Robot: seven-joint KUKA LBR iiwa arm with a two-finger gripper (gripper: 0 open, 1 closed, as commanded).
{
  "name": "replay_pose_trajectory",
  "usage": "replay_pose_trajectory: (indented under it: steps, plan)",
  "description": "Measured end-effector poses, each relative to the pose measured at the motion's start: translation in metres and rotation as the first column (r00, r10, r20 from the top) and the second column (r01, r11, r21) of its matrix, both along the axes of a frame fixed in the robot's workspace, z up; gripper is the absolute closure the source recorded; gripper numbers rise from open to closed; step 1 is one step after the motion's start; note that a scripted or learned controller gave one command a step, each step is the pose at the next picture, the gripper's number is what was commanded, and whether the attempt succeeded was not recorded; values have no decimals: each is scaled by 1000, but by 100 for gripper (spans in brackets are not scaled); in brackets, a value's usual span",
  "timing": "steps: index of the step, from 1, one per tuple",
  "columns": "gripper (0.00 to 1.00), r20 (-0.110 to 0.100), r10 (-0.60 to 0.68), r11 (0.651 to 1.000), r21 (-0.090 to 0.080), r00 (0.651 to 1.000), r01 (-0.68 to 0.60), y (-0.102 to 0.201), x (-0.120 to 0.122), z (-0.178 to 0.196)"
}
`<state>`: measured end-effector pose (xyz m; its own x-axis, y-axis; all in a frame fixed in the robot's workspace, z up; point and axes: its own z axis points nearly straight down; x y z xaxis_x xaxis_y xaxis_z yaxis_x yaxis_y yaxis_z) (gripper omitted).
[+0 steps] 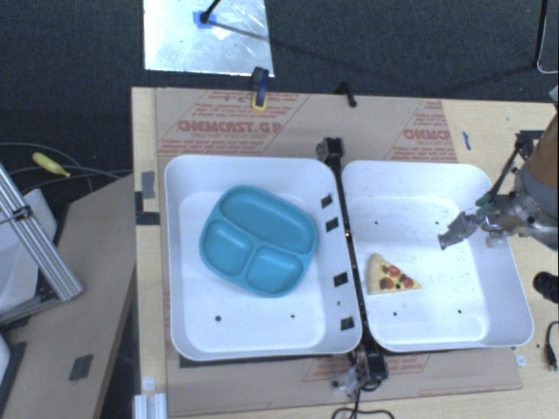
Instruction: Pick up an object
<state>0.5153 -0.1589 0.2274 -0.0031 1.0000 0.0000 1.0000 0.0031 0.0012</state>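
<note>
Over the right-hand white bin (502, 321) the arm (537, 182) shows as a bulky grey body with a band of orange at its upper edge, just past the bin's far right corner. A thin dark cable or rod runs slantwise along it above that corner. The wrist is pale metal, a little shiny, with darker joints. From it the gripper (447, 239) tapers into grey, slim, angular metal parts above the bin's floor, dull rather than polished.
</note>
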Motion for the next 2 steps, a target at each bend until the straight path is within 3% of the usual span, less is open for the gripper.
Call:
replay_pose_trajectory:
  steps: [1, 2]
  plan:
    - [0, -2, -5, 1000, -1, 1000, 5, -7, -30, -149]
    - [0, 1, -3, 1000, -1, 1000, 3, -7, -28, -134]
